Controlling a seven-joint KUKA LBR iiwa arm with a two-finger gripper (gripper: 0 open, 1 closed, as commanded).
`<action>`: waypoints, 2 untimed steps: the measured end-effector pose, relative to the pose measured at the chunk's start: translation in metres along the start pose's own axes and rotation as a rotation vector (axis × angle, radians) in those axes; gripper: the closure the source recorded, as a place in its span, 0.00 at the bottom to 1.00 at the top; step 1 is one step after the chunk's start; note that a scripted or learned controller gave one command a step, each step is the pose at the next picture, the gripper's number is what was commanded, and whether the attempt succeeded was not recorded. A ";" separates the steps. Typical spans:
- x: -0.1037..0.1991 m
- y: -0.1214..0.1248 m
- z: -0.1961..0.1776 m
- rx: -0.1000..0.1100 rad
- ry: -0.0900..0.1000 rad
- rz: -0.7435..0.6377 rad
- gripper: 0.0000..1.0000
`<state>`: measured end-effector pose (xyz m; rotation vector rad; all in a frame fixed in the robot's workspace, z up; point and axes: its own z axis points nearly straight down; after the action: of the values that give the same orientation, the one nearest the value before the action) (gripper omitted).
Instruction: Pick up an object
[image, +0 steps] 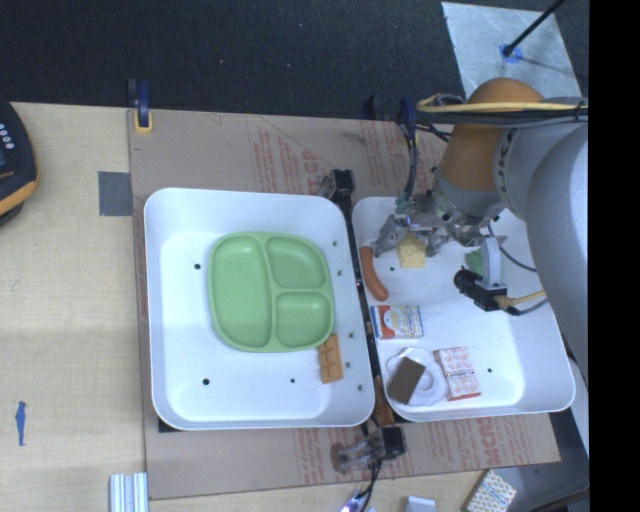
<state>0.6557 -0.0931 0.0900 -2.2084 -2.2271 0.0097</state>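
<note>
The yellow block (412, 256) sits in the far part of the right bin (530, 395), pale and squarish, and my hand (418, 232) is right over it, touching or nearly so. I cannot tell how the hand is set, since the wrist hides it.

Working from the near edge: a brown block on a white dish (410, 380) and a flat printed packet (456, 373) lie at the bin's front. Farther in is a small card (398, 321), then an orange sausage-shaped toy (373, 274) by the left wall, just beside the block.

In the left bin (170, 300) I see a smooth green divided plate (272, 291) and an orange waffled piece (329, 359) near it. Both bins rest on the cardboard-covered counter (200, 140).
</note>
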 end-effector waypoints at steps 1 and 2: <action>-0.003 0.000 -0.002 -0.003 -0.001 0.004 0.00; -0.003 0.000 -0.002 -0.003 -0.001 0.004 0.00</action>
<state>0.6562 -0.0957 0.0923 -2.2145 -2.2251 0.0068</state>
